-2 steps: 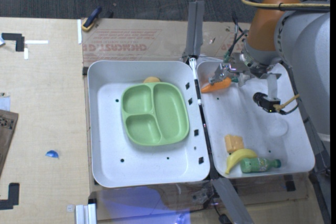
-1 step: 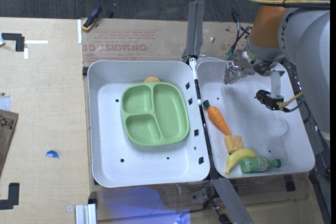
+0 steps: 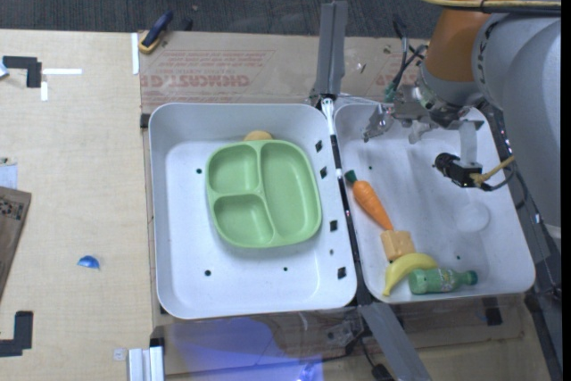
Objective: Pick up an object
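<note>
1 gripper [image 3: 399, 125] above right bin [image 3: 500, 268], touching nothing

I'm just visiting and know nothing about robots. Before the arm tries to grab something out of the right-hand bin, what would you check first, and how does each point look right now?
1. Things to pick lie in the right bin: ok. A carrot, a tan block, a banana and a green bottle.
2. The hand is above that bin: ok, over its far end, away from the items.
3. The hand carries nothing: cannot tell; its tips are too small to make out.
4. An item stands apart from the rest: ok for the carrot; not ok for the banana, which touches the bottle and the block.
5. The green plate in the left bin is out of the way: ok.
</note>
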Robot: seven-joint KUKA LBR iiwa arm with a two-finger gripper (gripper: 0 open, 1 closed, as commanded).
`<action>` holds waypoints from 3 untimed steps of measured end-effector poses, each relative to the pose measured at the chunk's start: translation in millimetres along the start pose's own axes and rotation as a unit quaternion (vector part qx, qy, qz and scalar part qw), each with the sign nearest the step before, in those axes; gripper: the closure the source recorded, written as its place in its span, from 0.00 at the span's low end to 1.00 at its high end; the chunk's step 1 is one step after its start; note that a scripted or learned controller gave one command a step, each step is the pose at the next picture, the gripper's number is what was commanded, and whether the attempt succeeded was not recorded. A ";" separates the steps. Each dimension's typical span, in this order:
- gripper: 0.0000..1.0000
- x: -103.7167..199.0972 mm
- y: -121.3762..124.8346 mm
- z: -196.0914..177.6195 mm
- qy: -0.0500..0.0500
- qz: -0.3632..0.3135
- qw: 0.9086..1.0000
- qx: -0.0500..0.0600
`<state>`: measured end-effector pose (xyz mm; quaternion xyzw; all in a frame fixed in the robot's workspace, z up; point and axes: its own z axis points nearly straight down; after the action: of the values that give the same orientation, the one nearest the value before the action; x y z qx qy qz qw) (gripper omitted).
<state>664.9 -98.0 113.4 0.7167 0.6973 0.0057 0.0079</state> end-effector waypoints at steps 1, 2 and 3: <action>0.00 5.2 -31.5 21.2 0.002 -0.069 0.998 0.010; 0.00 -12.2 -111.5 16.8 0.002 -0.072 0.997 0.010; 0.00 -24.2 -146.3 19.3 0.003 -0.118 0.993 0.010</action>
<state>518.4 -118.3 91.4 0.6296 0.7769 -0.0003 -0.0008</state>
